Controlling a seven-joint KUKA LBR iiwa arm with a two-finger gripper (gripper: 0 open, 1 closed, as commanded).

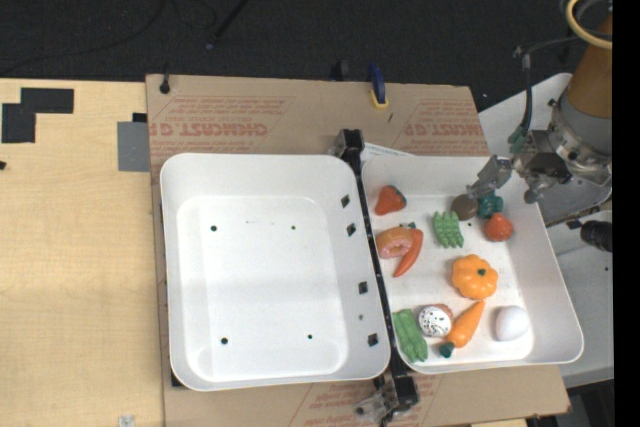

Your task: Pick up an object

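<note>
Grey metal fingers of the gripper (478, 200) are seen low over the far right part of the right bin (560, 315), reaching in from the right below the arm (590, 85) with its orange band. The fingers are closed narrowly around a small teal object (490, 206), which is seen between their tips; whether it is lifted off the bin floor cannot be told. Just right of it, a small red tomato-like piece (499, 227) is seen, and just left a green ridged piece (448, 228). Further left, a red pepper-like piece (389, 200) is placed near the bin's far left corner, and an orange-pink piece (401, 245) nearer. An orange pumpkin (474, 276) is seen toward the middle. Along the near edge a green pod (409, 333), a speckled white ball (434, 321), a carrot (463, 325) and a white egg (511, 323) are laid from left to right. To the left, the left bin (190, 215) is set touching the right one, on a cardboard sheet (250, 115).
</note>
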